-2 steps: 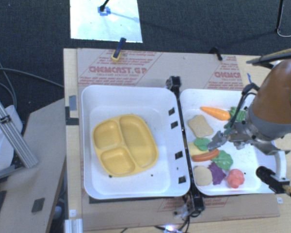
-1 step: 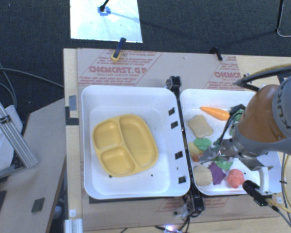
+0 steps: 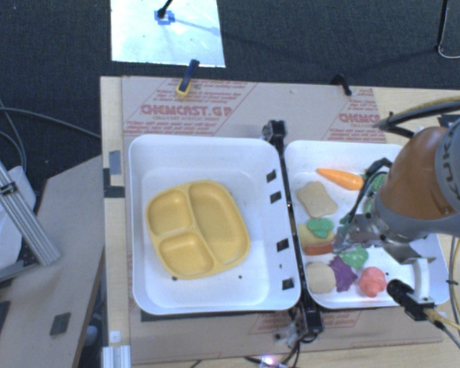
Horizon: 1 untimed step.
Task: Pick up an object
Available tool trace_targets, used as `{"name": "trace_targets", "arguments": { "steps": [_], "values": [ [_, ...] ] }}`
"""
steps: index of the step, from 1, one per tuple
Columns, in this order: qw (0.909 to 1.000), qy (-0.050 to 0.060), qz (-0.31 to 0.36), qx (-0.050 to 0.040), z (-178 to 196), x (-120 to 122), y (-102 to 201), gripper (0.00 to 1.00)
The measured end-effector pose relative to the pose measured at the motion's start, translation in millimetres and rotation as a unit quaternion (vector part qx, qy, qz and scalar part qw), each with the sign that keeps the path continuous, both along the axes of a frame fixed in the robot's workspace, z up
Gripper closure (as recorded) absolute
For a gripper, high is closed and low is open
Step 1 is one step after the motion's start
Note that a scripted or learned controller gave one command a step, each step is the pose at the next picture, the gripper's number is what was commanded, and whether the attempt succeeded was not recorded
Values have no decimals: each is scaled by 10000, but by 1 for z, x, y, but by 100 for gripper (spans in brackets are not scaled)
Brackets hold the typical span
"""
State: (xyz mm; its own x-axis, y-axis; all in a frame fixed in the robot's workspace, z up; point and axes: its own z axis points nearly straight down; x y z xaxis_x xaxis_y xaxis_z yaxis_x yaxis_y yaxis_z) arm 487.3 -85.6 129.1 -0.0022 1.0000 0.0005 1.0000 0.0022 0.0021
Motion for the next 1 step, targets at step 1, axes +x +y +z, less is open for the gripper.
{"name": "trace_targets", "arguments": {
  "steps": [1],
  "values": [
    [10000,-63,45,5,127,2,52,100]
  ]
}}
